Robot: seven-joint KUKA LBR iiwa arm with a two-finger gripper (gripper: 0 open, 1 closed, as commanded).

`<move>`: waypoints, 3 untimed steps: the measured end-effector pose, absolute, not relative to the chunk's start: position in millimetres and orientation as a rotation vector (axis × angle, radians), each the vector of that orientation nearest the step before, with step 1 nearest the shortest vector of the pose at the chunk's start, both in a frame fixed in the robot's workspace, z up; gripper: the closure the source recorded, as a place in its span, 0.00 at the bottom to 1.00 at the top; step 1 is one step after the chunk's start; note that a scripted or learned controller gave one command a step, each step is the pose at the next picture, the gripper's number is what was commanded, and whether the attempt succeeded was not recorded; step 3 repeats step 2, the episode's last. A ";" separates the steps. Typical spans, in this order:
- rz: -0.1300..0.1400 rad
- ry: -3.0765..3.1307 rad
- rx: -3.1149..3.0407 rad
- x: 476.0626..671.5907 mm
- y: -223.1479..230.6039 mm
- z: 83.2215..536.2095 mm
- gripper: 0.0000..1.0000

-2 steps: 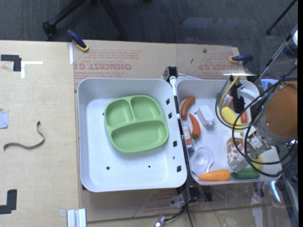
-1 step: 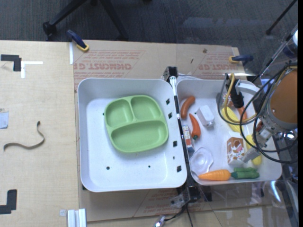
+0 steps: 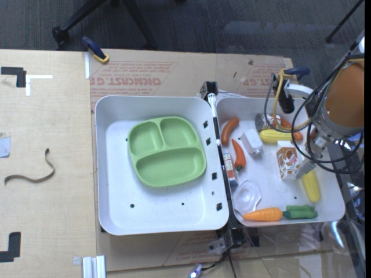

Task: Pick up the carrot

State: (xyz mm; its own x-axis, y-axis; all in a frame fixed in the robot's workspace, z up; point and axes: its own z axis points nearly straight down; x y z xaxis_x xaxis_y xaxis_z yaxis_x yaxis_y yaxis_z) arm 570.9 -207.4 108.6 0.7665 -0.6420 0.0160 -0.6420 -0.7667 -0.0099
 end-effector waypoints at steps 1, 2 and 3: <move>0.004 1.594 -2.701 483.6 -122.1 114.2 0.00; -0.029 1.723 -2.612 484.8 -93.5 96.4 0.00; -0.029 1.723 -2.612 484.8 -93.5 96.4 0.00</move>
